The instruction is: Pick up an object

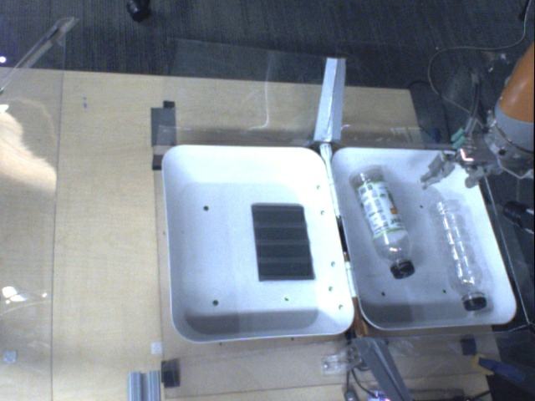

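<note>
From my remote station I see two white bins side by side on the bench (100,224). The left bin (201,182) holds a dark ribbed rectangular pad (283,241) lying flat near its middle. The right bin (418,303) holds two plastic bottles, both lying on their sides with their dark caps toward the near edge. The labelled bottle (380,215) lies in the left half of that bin, slightly slanted. The clear bottle (457,249) lies in the right half, roughly parallel to the first and apart from it.

The gripper (458,159) sits at the far right corner of the right bin, over its rim area, with the arm's orange band (517,98) just behind it at the frame edge. I cannot tell whether it is open or closed; the parts are too small and blurred. I see nothing held in it.

The clear bottle's base end lies near the gripper, just on the near side of it. The labelled bottle lies to the gripper's left, apart from it. Neither bottle touches the gripper.
</note>
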### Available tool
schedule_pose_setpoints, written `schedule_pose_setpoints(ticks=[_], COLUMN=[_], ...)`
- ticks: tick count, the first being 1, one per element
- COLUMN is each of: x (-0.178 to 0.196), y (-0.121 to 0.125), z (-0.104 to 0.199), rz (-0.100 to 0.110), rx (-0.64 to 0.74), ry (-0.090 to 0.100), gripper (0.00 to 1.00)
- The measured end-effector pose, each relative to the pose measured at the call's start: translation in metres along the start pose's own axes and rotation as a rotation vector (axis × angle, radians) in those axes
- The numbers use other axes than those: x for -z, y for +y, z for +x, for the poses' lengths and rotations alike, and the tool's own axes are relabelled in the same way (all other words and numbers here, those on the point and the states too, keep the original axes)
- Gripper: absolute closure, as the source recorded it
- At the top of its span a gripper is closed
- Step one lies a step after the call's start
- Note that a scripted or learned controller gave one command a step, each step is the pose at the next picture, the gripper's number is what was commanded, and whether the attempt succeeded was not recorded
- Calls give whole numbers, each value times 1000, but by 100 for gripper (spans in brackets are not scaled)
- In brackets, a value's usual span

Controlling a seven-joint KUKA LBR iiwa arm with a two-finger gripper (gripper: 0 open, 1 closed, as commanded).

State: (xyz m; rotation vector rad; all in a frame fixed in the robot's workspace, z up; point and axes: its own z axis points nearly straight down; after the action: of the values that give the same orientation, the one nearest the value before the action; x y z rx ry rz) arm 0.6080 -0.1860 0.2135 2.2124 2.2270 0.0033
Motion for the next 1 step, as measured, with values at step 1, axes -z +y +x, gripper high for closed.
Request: schedule_pose_setpoints(ticks=[1], x=[-117], y=[-4], z=[51], rz=[-6], rx=[66], ry=[-4], gripper=[0])
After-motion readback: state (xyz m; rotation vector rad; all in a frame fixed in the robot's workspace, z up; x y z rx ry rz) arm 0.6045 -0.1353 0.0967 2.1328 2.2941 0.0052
